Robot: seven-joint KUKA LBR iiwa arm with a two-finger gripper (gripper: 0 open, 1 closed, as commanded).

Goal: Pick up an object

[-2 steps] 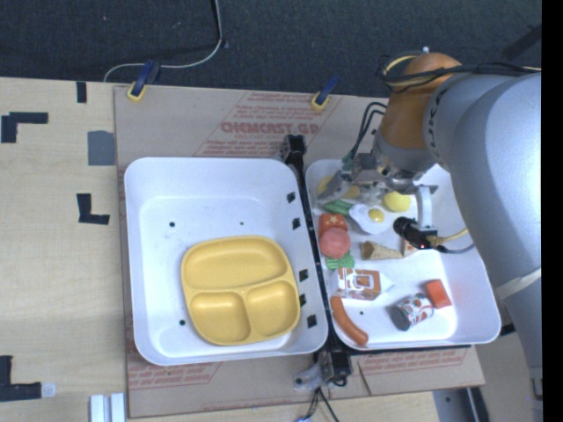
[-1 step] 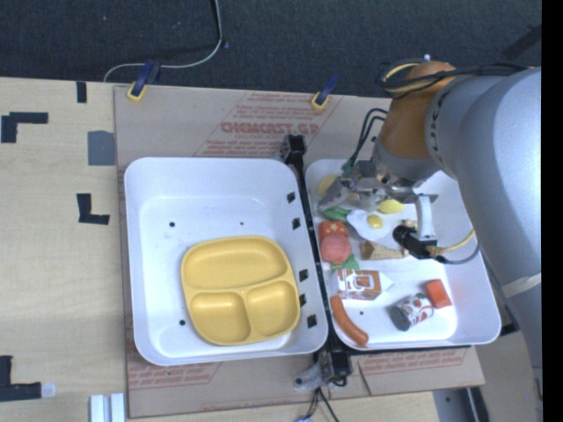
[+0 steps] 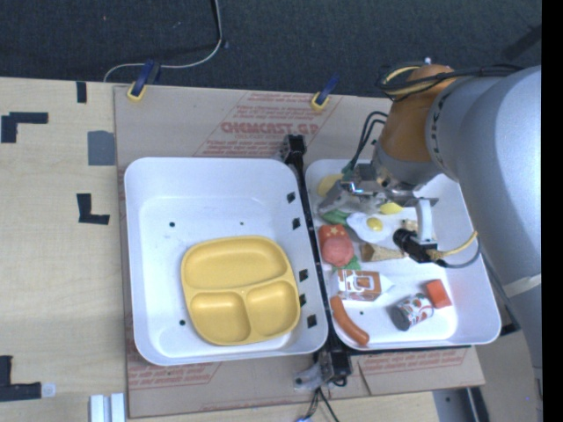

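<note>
The right bin (image 3: 471,319) holds several toy foods: a red tomato-like ball (image 3: 337,245), a fried egg (image 3: 370,227), a sausage (image 3: 350,322), a small red-and-white carton (image 3: 360,285), an orange block (image 3: 438,294) and a grey can (image 3: 410,312). A yellow piece (image 3: 329,185) lies near the bin's back left corner. My gripper (image 3: 352,192) reaches down into the back of this bin, just above the fried egg and beside the yellow piece. The wrist and its metal parts cover the fingertips.
The left bin (image 3: 154,200) bears a yellow three-compartment tray (image 3: 239,288). The bulky grey arm with its orange band (image 3: 413,130) covers the right bin's back right part. Black clips (image 3: 294,148) sit along the divide between the bins. Cables trail across the right bin.
</note>
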